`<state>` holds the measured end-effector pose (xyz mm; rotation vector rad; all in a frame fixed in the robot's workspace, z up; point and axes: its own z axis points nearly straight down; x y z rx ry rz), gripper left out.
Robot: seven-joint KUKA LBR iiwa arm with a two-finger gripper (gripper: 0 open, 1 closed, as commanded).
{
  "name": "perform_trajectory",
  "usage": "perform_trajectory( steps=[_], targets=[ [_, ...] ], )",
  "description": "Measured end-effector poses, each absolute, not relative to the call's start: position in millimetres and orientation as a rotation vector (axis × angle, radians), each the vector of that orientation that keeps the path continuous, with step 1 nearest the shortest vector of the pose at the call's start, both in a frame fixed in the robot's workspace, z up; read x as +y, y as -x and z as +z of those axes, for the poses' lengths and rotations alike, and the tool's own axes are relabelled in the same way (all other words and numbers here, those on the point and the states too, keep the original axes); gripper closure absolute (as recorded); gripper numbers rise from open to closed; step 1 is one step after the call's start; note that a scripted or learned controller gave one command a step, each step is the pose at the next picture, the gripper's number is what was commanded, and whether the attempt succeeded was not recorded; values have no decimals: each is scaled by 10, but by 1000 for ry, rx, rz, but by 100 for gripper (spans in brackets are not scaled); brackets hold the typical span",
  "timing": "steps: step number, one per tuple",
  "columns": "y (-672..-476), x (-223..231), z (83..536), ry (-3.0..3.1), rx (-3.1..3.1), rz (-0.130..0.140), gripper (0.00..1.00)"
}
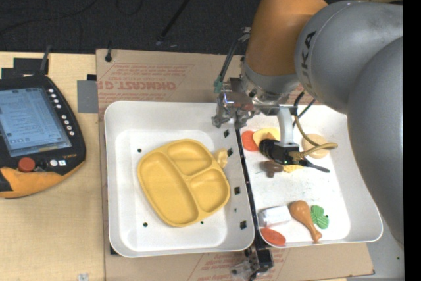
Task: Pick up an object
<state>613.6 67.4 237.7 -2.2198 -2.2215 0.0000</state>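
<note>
The grey arm (355,76) leans over the right bin (360,224). Its gripper (227,114) is at the far end of the wall between the bins; whether it is open or closed cannot be told. The left bin (125,141) holds a yellow divided plate (181,181). Near the right bin's front edge lie a toy drumstick (304,214), a white block (275,214) and a green piece (319,215).

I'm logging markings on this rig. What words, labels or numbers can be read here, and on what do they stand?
Red print on the cardboard under the bins: upside down and too blurred to read.
Lines of text on the pendant screen: too small to read.
Dark letters on the grey arm: cut off, not readable.
Nothing can be quoted with confidence.
</note>
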Motion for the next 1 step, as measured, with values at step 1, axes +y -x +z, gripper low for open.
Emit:
perform_trajectory(
  steps=[1],
  targets=[
    [-6136,746,2210,2218,-2220,6,100]
  ],
)
